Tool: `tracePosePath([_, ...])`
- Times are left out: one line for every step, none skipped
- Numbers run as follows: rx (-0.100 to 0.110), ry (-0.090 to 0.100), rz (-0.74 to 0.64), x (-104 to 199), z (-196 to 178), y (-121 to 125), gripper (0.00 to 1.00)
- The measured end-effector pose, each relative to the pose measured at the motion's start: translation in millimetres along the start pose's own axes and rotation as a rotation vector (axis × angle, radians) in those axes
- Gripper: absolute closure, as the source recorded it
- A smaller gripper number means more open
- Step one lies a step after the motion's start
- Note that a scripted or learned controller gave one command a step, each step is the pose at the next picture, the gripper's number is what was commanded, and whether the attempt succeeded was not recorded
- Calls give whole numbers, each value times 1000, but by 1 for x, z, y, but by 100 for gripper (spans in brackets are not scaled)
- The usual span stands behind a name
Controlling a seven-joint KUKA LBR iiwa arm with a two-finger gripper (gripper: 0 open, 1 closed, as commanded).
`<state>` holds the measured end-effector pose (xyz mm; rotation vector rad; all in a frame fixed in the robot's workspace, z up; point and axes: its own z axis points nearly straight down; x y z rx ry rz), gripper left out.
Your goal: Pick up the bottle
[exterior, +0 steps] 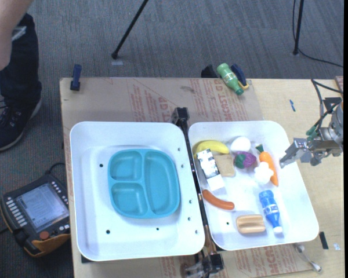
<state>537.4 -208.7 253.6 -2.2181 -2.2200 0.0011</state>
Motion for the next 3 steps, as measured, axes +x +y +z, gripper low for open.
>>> tracePosePath([5,2,24,42,164,-53,0])
tracePosePath([3,2,31,40,153,-52,100])
tracePosePath([-2,-1,393,75,-8,-61,100])
